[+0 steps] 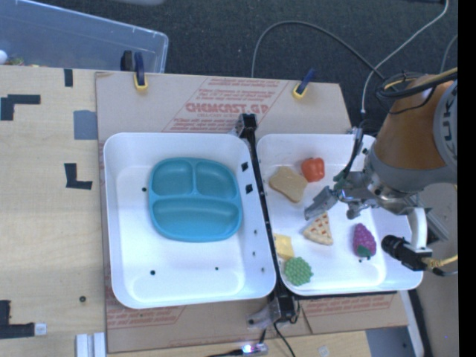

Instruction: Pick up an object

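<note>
The right bin [372,280] holds several toy foods: a tan bread slice [288,183], a red pepper [314,169], a pizza slice [320,230], purple grapes [364,239], a yellow cheese block [282,245] and a green broccoli [298,271]. My gripper [338,206] hovers over the middle of this bin, just above the pizza slice and right of the bread. Its fingers [320,201] are spread open with nothing between them.
The left bin [126,274] holds a blue divided plate [195,199]. A black divider [256,192] runs between the two bins. Cables loop behind the right bin, and a clear plastic box [82,39] sits at the back left.
</note>
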